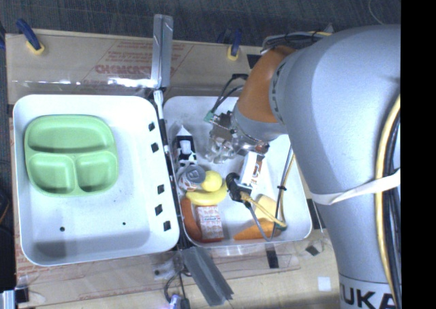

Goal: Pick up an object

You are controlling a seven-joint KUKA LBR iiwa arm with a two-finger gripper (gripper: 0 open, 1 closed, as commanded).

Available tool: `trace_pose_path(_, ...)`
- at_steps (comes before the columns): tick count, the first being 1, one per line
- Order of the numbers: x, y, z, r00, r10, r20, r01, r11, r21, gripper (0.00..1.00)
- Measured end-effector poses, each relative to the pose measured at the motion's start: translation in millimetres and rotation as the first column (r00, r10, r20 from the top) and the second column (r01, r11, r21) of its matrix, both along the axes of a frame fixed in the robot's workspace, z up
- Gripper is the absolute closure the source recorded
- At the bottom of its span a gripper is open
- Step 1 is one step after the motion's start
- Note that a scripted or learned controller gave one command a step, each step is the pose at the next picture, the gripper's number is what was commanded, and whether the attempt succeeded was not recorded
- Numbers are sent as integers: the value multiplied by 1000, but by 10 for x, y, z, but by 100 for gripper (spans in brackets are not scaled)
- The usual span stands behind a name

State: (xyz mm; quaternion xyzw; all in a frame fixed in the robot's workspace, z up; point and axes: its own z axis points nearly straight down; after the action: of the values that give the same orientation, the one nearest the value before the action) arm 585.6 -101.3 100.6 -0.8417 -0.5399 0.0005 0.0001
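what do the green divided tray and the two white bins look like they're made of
Green divided tray: looks like moulded plastic, matte, with soft rounded compartment edges and even colour. Left bin and right bin: probably thin formed plastic, smooth with a slight sheen and rounded corners; could be coated metal.

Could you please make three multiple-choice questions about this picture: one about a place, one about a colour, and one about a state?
1. Where does the divided tray lie?
A. in the left bin
B. in the right bin
C. on the bench outside both bins

2. What colour is the divided tray?
A. red
B. light green
C. black

3. Where is the gripper now?
A. above the left bin
B. outside both bins
C. down in the right bin

Answers:
1. A: the tray lies on the floor of the left bin.
2. B: all its compartments are light green.
3. C: the gripper is low inside the right bin, near the yellow toy and other small objects.
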Motion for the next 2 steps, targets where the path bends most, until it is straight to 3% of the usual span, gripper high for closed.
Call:
trace_pose_path(1, -431, 225, 1156, 997, -82, -1, 82, 997, 1, 100)
trace_pose_path(2, -433, 225, 1153, 997, -81, -2, 81, 997, 1, 0)
